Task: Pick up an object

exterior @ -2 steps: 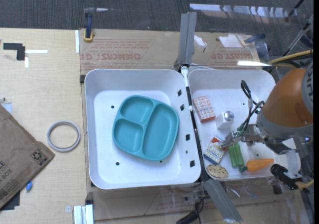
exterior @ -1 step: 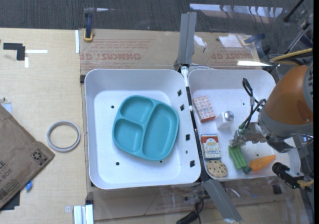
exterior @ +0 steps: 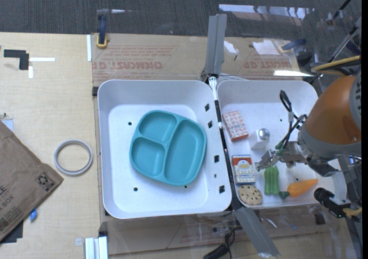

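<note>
You see 2 white bins side by side on the desk (exterior: 46, 114); the left bin (exterior: 109, 154) carries 1 teal divided plate (exterior: 168, 147) with 3 compartments, lying near the bin's middle and reaching toward its right wall. The right bin (exterior: 253, 94) carries the small things: a red-and-white carton (exterior: 234, 125) near its left wall, a silvery round piece (exterior: 263, 134) just right of that carton, an orange-topped packet (exterior: 244, 170) toward the near left corner, a cookie (exterior: 250, 195) at the near edge touching that packet's lower end, a green vegetable (exterior: 271, 180) just right of the packet, and an orange carrot (exterior: 301, 187) beside the vegetable near the bin's near right corner. The arm's orange band (exterior: 339, 117) hangs over the bin's right side; the pincer (exterior: 270, 159) sits low just above the green vegetable's top end, and you cannot tell from this slant how wide it stands or whether it grips anything. On the desk's left part lie a tape ring (exterior: 73, 156) and a brown cardboard box (exterior: 20, 180) at the left edge.
</note>
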